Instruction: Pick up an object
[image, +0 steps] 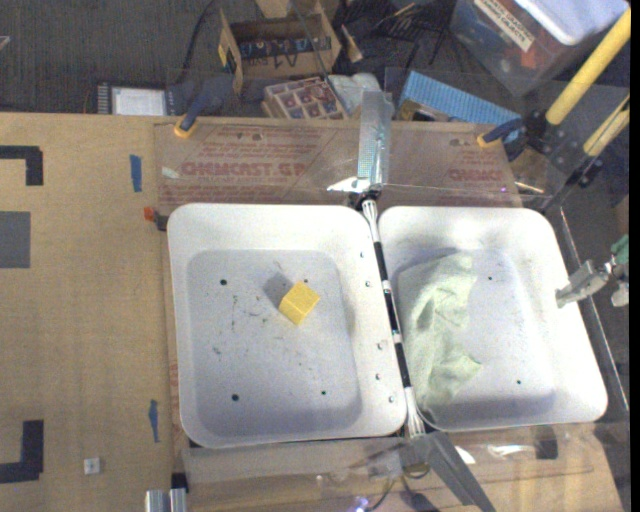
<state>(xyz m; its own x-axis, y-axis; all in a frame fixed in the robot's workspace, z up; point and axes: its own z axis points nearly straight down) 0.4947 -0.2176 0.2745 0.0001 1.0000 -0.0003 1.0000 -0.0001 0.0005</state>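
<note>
Two white bins sit side by side on the bench (90, 300), and the near part of each is bare. Further in, the left bin (200, 235) holds a small yellow block (299, 302), lying alone near the middle of its floor, well apart from every wall. The right bin (540, 240) holds a crumpled pale green cloth (440, 325), bunched against the wall next to the divider. At the right edge, beside the right bin's rim, a grey piece that seems to be the gripper (585, 285) pokes in; whether it is spread or closed cannot be told, and nothing is seen in it. For a clean pick, I would judge the block the easier target: come straight down over it, straddle two flat sides, then close. Beyond the bins lie cardboard and clutter.
</note>
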